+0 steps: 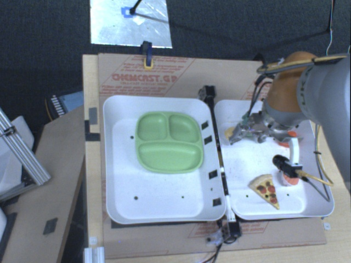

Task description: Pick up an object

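Observation:
My gripper (239, 134) hangs low over the upper left part of the right bin (241, 201), with the grey arm reaching in from the right. A small yellow object (228, 131) lies right at the gripper's tip, partly hidden by it. A toy pizza slice (265, 189) lies near the bin's front. A red-orange piece (284, 143) peeks out under the wrist, and another red piece (291, 181) lies to the right of the pizza slice. I see nothing held in the gripper.
The left bin (118, 201) holds a green divided plate (168, 142) in its middle. A black divider with clips (215, 147) runs between the two bins. Cardboard lies under both bins.

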Robot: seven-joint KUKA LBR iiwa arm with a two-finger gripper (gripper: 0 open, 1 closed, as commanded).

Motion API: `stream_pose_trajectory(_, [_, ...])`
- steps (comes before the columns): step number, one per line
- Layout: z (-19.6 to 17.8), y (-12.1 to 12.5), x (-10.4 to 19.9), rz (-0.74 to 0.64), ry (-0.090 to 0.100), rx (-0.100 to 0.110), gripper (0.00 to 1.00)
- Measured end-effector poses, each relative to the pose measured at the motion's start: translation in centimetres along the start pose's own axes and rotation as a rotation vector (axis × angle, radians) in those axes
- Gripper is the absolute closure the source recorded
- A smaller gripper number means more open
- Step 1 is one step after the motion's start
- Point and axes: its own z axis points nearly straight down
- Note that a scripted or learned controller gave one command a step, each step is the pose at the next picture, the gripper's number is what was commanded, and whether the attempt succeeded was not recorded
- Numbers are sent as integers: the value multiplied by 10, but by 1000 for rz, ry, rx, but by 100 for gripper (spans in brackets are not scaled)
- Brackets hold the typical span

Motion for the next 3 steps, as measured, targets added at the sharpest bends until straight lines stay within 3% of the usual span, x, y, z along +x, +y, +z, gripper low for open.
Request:
stream_pose_trajectory(1, [1, 1, 0, 0, 0, -4, 0])
stream_pose_trajectory(2, [-11, 2, 0, 0, 0, -7, 100])
stream_pose_trajectory(3, [-61, 10, 7, -4, 0, -10, 100])
